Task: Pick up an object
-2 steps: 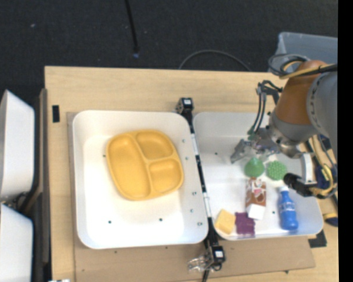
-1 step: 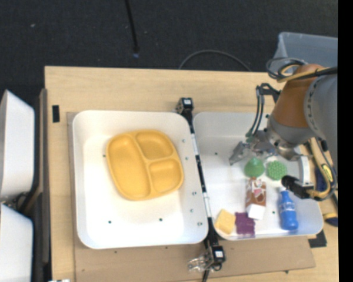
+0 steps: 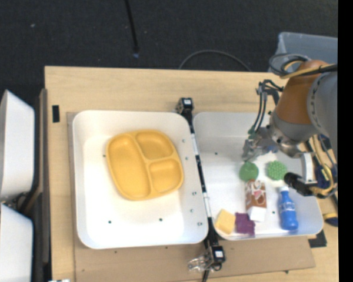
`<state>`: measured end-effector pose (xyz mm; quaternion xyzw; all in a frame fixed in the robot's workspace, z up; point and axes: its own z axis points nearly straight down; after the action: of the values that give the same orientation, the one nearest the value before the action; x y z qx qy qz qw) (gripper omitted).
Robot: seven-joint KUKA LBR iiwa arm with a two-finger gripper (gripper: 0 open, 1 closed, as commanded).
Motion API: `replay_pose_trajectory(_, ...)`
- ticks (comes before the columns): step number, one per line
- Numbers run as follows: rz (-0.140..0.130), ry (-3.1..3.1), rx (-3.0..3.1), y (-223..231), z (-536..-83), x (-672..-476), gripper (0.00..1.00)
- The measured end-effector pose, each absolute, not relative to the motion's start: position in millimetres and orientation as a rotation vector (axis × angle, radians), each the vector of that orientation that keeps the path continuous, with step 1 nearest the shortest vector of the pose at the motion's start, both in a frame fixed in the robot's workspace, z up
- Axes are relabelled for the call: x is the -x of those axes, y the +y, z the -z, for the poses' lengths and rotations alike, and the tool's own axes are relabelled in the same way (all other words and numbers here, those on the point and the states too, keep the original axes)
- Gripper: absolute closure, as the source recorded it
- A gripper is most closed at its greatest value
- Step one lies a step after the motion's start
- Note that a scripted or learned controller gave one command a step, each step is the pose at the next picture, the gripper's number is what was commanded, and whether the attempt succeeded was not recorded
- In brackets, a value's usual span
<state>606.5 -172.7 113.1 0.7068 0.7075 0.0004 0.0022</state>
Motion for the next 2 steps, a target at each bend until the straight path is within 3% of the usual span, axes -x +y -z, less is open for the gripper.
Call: replay_pose_trajectory(2, -0.005, 2.220, -2.215, -172.4, -204.4, -601.9, 1.00)
